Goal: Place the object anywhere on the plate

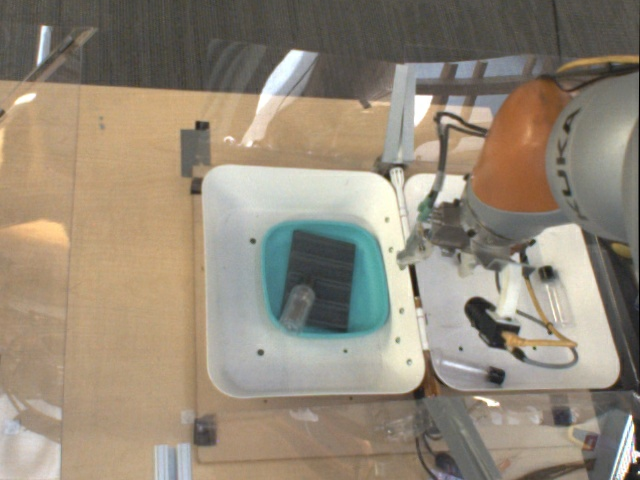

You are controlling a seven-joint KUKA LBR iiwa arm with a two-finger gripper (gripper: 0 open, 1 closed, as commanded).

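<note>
The clear small cup [297, 306] lies on its side on a dark ridged block [323, 276], on the teal plate [372, 290] in the left bin [232, 268]. The gripper [470, 243] hangs over the right bin [590, 353]; I cannot tell the state of its fingers.

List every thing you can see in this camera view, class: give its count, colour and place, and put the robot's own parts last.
Shallow white plastic bin: two, white, side by side on the bench; the second sits to the right.
Teal rounded-square plate: one, teal, middle of the left bin.
Dark grey ribbed rectangular block: one, dark grey, lying on the plate.
Clear cylindrical plastic object: one, transparent, on the plate, overlapping the block's lower left corner.
Small black and clear items: several, in the right bin; too small to identify.
Grey arm with orange band: one, above the right bin.
Claw: one, over the right bin's left part.
</note>
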